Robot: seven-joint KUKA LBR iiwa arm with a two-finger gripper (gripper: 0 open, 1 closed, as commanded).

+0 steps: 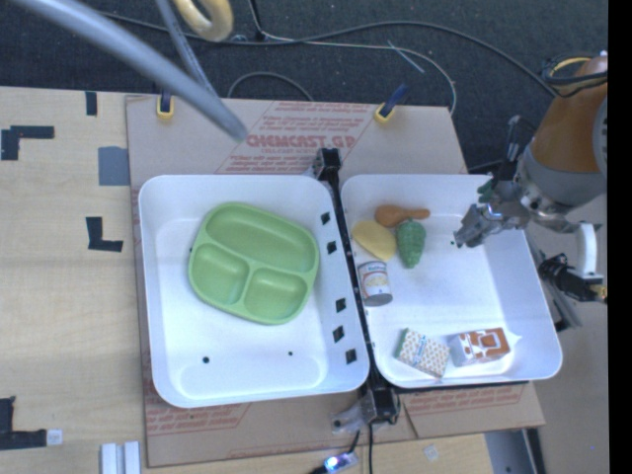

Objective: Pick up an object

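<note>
Two white bins on the bench [59,265]: the left bin [163,363] has a green divided plate [255,262], the right bin [513,304] has the loose items. The arm [578,141] is cut off at the frame's right edge; its gripper [472,227] hangs over the right bin's far right part. It's small and dark here, so I can't tell if the jaws are spread or pressed together; nothing visible between them.

Items cluster at the bin's left and near sides, apart from the gripper. Carrot-like orange piece [401,213] lies long axis left-right. Green bumpy vegetable [410,242] just below it runs far-to-near. Yellow piece [374,238] sits beside that, touching or nearly. Small can [374,282] stands by the divider; label unreadable. Patterned packet [423,352] and orange-white carton [482,346] lie flat by the near wall, print too blurred to read.
</note>
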